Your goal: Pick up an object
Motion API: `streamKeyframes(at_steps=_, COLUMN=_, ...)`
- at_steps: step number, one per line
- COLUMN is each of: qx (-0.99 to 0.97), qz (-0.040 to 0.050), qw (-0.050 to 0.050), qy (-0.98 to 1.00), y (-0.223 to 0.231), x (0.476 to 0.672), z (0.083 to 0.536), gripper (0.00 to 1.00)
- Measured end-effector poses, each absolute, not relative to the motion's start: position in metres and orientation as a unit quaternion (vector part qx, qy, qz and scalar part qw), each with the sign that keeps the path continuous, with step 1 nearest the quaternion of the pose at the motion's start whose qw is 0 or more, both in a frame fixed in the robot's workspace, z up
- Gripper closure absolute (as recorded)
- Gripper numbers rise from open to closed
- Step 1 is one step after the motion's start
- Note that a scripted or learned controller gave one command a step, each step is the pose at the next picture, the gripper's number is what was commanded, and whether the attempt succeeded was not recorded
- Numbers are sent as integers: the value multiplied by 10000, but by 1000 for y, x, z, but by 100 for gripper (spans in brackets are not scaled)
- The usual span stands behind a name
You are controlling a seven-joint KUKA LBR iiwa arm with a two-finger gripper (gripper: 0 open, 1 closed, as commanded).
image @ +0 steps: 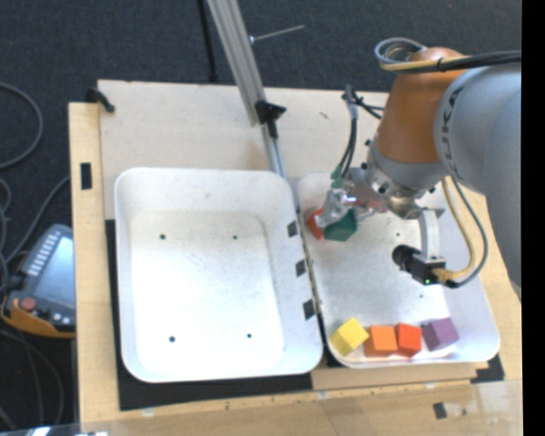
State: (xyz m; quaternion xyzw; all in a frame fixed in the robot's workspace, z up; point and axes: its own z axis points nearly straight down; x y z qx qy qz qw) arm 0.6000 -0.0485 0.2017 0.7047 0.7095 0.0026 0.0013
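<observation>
My gripper (334,211) hangs over the upper left part of the right bin (463,298), close to the divide between the bins. Right under it lie a green block (342,228) and a small red piece (315,228), pressed against each other. The gripper's tip meets the top of the green block, and the grey and orange arm (418,125) hides how the two touch. Along the bin's near wall a yellow block (351,334), two orange blocks (382,339) and a purple block (440,332) sit in a row.
The left bin (127,243) lies beside the right one. A slanted metal rail (245,62) runs from the top down to the bins' shared edge. Black cables (436,271) loop off the wrist above the right bin. A hand-held pendant (45,280) rests off the bench at left.
</observation>
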Motion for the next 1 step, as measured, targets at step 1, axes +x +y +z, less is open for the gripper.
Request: streamKeyframes(at_steps=1, qx=7045, qz=4, qw=-10, qy=7097, y=11, x=584, z=196, gripper=100)
